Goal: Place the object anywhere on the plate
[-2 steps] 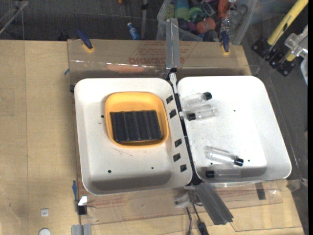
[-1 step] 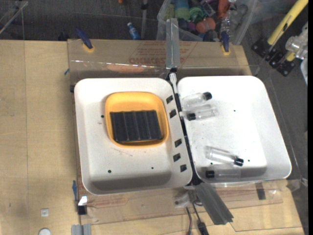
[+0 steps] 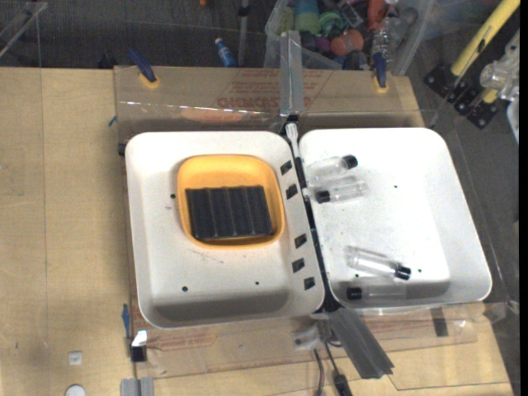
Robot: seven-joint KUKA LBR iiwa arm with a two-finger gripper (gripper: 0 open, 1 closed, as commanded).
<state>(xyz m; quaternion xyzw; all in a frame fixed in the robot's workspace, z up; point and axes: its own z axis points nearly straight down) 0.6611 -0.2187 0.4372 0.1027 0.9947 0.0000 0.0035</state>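
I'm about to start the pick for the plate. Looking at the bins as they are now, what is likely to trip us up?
1. The clear vials are see-through against the white right bin, so locating them may fail.
2. Two vials lie close together near the divider, and another vial sits near the front wall; fingers could hit a neighbour or wall.
3. The yellow plate already carries a dark ridged block, so a round vial might roll off.

A tan wooden worktop point(image 3: 58, 221) fills the left and front. Beyond its far edge lies dark grey carpet point(image 3: 124, 15), where a clear tub point(image 3: 355, 15) of coloured toys stands near the right corner.
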